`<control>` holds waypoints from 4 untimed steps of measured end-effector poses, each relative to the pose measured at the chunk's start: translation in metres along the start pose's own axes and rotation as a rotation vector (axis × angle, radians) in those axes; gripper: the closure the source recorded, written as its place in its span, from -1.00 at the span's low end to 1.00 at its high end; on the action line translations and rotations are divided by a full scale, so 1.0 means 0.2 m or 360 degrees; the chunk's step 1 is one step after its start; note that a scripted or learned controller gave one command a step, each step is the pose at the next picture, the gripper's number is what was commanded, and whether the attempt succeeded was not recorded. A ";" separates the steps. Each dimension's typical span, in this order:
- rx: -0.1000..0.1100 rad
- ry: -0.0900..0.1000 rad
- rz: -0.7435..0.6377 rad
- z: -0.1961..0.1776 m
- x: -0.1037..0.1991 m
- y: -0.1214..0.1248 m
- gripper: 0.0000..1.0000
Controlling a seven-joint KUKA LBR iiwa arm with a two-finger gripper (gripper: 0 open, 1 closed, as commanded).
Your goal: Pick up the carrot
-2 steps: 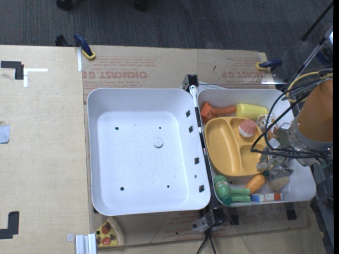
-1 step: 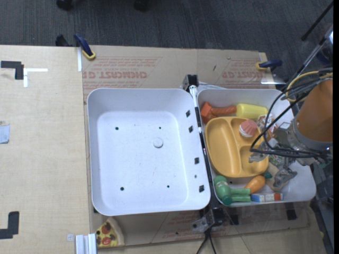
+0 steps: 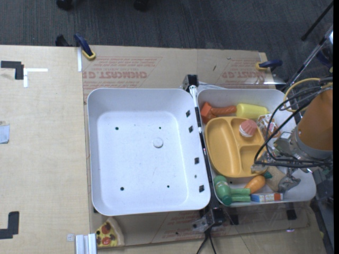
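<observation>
The carrot (image 3: 255, 183) is a small orange piece lying near the front of the right bin (image 3: 275, 95), just below the yellow divided plate (image 3: 229, 147). My gripper (image 3: 275, 172) hangs low over the bin's front right part, right beside the carrot and slightly to its right. Cables and the wrist hide the tip. The arm's orange band (image 3: 321, 121) sits above it at the right edge.
Green toy vegetables (image 3: 229, 191) and a red-white-blue tube (image 3: 266, 197) lie along the front wall beside the carrot. A hot dog (image 3: 217, 110), a yellow piece (image 3: 251, 110) and a pink-topped toy (image 3: 247, 127) sit farther back. The left bin (image 3: 100, 157) holds a small disc (image 3: 158, 143).
</observation>
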State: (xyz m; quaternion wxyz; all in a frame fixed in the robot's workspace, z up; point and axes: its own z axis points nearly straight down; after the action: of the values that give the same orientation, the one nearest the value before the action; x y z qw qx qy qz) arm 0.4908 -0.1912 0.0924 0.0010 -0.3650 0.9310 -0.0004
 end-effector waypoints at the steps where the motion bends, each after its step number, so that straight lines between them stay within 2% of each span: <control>1: 0.0001 -0.0004 0.0311 0.00 -0.12 0.11 -1.00; 2: 0.0010 -0.0003 0.0315 -0.06 -0.11 0.10 1.00; 3: 0.0017 -0.0009 0.0313 -0.11 -0.12 0.09 1.00; 4: 0.0013 -0.0012 0.0496 -0.02 -0.72 -0.21 1.00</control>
State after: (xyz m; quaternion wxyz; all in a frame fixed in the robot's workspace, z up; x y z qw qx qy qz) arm 0.6252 -0.1237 0.0963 0.0060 -0.2162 0.9763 -0.0028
